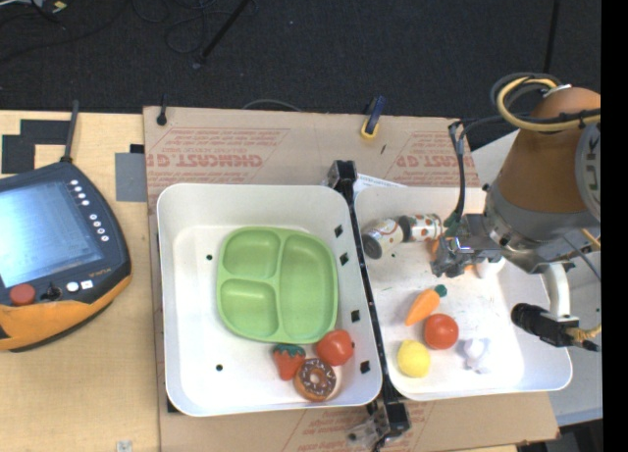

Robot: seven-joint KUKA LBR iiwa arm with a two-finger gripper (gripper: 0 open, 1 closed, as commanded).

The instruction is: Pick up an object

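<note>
My gripper (453, 262) hangs low over the back part of the right bin (530, 372), beside a small bottle-like toy (400, 231) lying on its side. Just in front of the gripper lie a toy carrot (424, 305), a red tomato (441, 330), a yellow lemon (413, 359) and a small pale object (475, 351). The left bin (186, 244) holds a green divided plate (277, 284), a strawberry (287, 360), a second tomato (336, 346) and a chocolate doughnut (317, 379).
The bins' shared wall (361, 283) runs just left of the gripper. A teach pendant (54, 244) lies on the bench at far left. The arm's orange wrist and cables (545, 161) fill the right side above the bin.
</note>
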